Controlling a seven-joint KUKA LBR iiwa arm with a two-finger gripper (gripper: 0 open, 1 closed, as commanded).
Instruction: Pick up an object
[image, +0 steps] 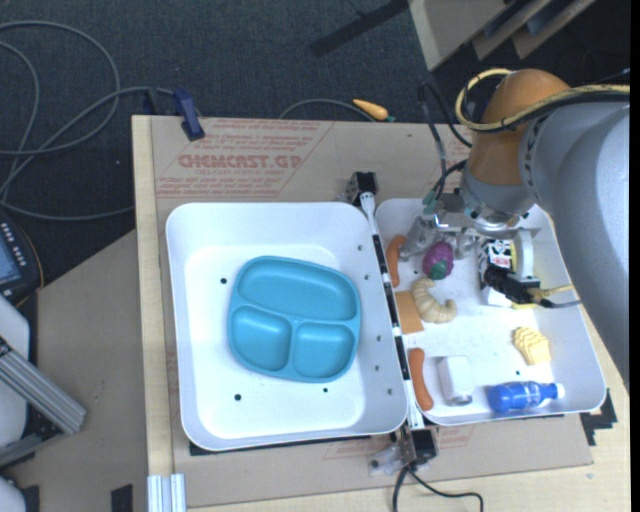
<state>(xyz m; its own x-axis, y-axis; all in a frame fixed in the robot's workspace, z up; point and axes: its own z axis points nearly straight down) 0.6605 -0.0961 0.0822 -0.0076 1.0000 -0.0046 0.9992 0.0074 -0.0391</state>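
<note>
The gripper (452, 243) hung low in the right bin (575, 345), its grip impossible to tell, just above a purple toy (438, 261). The toy lay close to a croissant (433, 301), so closing there risked nudging both and slipping off.

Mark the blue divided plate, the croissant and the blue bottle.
blue divided plate (292, 318), camera view, centre ridge.
croissant (432, 301), camera view, middle of its curve.
blue bottle (520, 396), camera view, blue body.

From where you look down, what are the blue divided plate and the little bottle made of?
The blue divided plate looks like moulded plastic: even colour, soft sheen, rounded compartments. The bottle seems plastic too, glossy blue with a white cap, though it is small here.
</note>
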